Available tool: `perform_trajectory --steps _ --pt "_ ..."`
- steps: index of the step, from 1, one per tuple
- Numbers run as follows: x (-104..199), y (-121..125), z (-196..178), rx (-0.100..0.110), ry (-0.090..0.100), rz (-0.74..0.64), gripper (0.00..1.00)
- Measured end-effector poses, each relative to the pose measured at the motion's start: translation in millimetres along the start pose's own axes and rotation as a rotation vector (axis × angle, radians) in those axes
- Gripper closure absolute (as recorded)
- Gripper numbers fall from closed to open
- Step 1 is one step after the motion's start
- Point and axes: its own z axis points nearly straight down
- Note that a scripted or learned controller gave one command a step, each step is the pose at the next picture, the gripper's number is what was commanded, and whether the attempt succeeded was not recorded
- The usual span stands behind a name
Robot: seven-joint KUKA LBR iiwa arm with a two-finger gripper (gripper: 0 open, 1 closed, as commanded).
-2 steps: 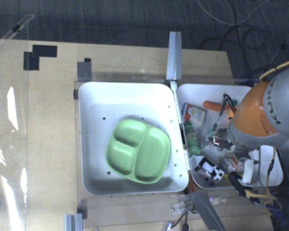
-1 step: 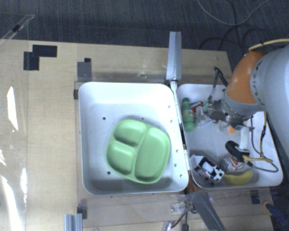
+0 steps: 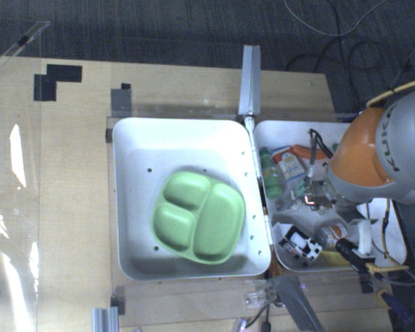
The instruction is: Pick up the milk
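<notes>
Camera view takes in two white bins side by side on a wooden bench. Left bin [image 3: 131,185] holds a green tray [image 3: 197,216] with three compartments, lying toward its near side. Right bin [image 3: 280,254] is crowded and half covered by the arm [image 3: 380,154], which reaches in from the right with its orange band above the wrist. The gripper [image 3: 311,198] hangs low over the middle of that bin; whether it is clenched or released I cannot tell, since the wrist hides it.

The milk is probably the small carton [image 3: 288,163] with orange and green print lying in the far left part of the right bin, just far-left of the gripper, though the label is too blurred to be sure. A green bottle [image 3: 268,171] lies touching or just beside it along the bin wall. A black-and-white object [image 3: 299,244] sits near the front.

The chief risk is crowding: a descent could catch the bottle instead, or push the carton against the wall so it slips free. Aim also looks slightly off the carton.
</notes>
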Motion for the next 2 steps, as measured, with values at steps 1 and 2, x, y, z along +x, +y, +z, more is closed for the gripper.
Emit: perform_trajectory --steps 1,2 --pt "3 -26 -1 -0.007 -0.002 -0.146 0.00" --pt "-1 -31 -39 0.008 0.001 -0.126 0.00"
